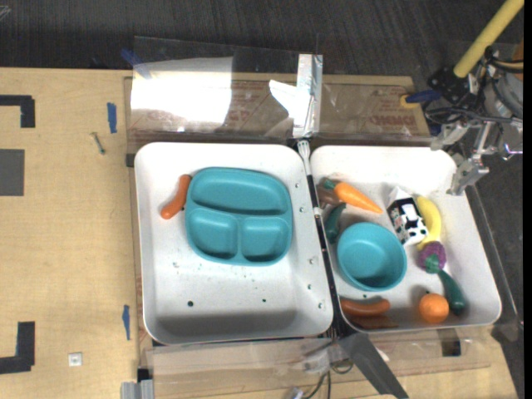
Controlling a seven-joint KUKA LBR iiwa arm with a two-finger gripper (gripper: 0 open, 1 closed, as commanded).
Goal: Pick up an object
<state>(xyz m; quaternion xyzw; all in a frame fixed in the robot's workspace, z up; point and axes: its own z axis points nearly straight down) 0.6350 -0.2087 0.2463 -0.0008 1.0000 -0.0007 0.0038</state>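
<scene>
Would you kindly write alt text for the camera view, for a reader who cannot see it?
Two shallow white bins sit side by side on a bench: the left bin holds a teal divided plate with a small orange sausage beside it, the right bin a teal bowl ringed by toy food, including a carrot, banana and orange. The gripper hangs over the right bin's far right corner.

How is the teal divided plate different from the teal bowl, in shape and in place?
The divided plate is wide, flat, with three compartments; the bowl is round, deeper and smaller. The plate lies in the left bin, the bowl in the right bin among toy foods. Both are teal and upright.
</scene>
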